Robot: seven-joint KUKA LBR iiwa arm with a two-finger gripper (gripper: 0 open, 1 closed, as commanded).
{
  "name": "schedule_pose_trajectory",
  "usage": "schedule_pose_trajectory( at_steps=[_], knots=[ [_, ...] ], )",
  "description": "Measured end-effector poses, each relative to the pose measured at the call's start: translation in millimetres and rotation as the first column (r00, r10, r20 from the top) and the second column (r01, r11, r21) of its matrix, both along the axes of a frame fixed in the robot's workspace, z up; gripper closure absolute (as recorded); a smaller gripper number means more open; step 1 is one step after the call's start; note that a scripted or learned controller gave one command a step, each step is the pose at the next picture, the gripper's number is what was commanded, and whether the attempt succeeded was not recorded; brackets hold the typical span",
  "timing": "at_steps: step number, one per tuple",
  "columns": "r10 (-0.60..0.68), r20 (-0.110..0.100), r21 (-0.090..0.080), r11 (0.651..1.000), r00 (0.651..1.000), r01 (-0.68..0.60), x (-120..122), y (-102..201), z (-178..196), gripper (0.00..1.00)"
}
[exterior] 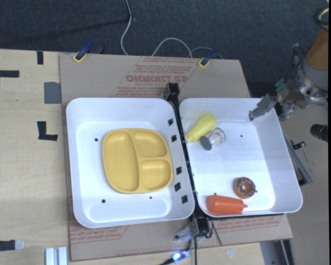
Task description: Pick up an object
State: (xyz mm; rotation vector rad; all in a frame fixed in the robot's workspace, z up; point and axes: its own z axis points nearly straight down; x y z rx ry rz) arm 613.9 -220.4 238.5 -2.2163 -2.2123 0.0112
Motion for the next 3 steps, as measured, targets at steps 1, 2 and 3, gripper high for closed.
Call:
schedule_pose_trajectory(
  at_steps=[1,2,3],
  knots=[
    [0.003,0.011,-0.003,1.000,1.000,-0.003,2.5,0.3,6.3,0.00],
    [0.003,0.005,-0.001,1.000,1.000,-0.003,-3.4,2.3,-57.5,0.00],
    [0.004,0.006,-0.002,1.000,1.000,-0.004,3.9,4.8,-117.9,0.00]
  ],
)
